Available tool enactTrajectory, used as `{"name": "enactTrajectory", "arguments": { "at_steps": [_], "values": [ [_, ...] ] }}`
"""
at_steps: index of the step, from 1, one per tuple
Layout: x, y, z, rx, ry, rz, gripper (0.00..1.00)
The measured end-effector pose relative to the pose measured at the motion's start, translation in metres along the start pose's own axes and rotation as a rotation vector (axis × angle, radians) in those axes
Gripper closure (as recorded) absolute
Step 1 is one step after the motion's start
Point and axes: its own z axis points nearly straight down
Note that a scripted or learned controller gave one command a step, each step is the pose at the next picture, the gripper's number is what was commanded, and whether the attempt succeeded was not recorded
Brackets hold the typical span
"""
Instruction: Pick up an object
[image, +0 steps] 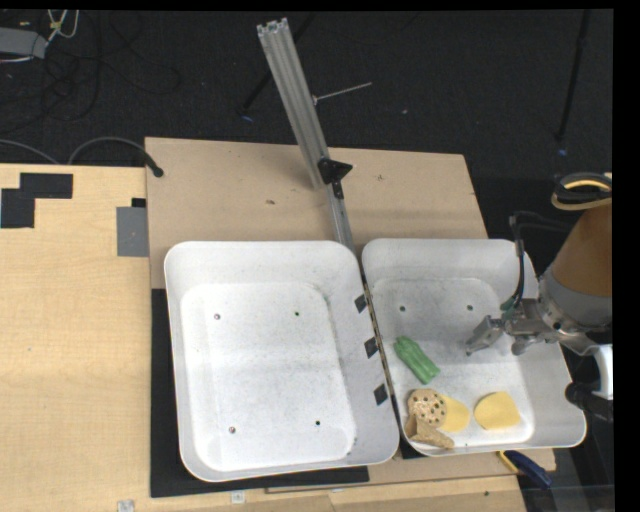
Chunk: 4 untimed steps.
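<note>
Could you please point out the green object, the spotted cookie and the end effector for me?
green object (416, 359), camera view, middle of its body.
spotted cookie (428, 406), camera view, centre of its top face.
end effector (489, 337), camera view, midway between its fingertips.

fixed overhead camera, slanted down, both bins (262, 262)

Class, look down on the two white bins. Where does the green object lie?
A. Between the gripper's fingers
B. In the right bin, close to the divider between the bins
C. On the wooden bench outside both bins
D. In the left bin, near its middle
B. The green object rests on the floor of the right bin, just beside the divider, apart from the gripper and above the yellow pieces.
</note>
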Motion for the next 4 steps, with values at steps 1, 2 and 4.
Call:
{"name": "enactTrajectory", "arguments": {
  "at_steps": [1, 2, 4],
  "values": [
    [-0.002, 0.001, -0.014, -0.005, -0.002, 0.006, 1.0],
    [-0.006, -0.009, -0.065, -0.011, -0.005, 0.006, 1.0],
    [0.001, -0.005, -0.16, -0.011, -0.005, -0.003, 1.0]
  ]
}}
